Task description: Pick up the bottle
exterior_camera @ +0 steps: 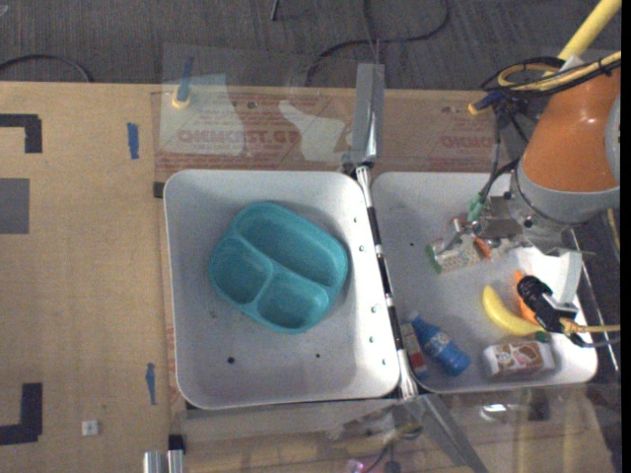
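Nearest, in the right bin [582, 363]: blue bottle [440, 346] lying by the front-left corner, small carton [520, 359] beside it, banana [505, 312] just behind. Farther back, gripper [459, 249] low over that bin; open or closed, cannot tell. Well apart from bottle. In the left bin [197, 363], teal divided tray [279, 265].

Reaches in from the right side, over the far right part of the right white bin [424, 190]. Big grey arm with a round orange band [570, 136] sits high near the top right corner. Below the band, points down and left toward the bin's middle. Small two-finger gripper [463, 246] hangs low there, just above the bin's floor.
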You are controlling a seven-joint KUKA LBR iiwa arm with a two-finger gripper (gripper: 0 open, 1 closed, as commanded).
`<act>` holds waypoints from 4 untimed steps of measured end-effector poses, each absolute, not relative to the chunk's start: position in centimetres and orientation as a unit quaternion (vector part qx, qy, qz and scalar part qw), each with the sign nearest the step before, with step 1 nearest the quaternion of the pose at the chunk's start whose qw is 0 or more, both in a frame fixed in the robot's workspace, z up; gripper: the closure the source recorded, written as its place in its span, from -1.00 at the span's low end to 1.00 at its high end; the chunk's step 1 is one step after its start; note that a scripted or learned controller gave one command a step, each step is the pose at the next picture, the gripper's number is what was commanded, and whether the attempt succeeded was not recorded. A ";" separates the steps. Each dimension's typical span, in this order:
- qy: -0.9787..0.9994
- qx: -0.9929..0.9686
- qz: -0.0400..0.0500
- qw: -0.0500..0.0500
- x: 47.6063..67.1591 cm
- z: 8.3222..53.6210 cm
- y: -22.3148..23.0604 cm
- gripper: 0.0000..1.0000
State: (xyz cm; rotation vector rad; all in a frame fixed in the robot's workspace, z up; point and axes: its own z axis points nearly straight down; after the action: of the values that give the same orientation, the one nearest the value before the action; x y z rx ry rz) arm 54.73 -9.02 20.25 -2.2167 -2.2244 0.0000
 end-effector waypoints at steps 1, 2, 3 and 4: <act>-0.695 -0.719 -0.001 -0.001 58.8 18.5 -2.8 -1.00; -0.675 -0.737 0.000 0.000 57.5 23.6 -0.2 -1.00; -0.636 -0.772 0.001 0.001 52.5 18.4 -4.9 -1.00; -0.498 -0.867 0.002 0.002 49.1 18.4 -6.4 -1.00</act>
State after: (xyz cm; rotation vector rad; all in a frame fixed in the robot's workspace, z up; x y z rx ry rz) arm 49.12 -6.38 18.37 -2.7210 -1.5613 0.0050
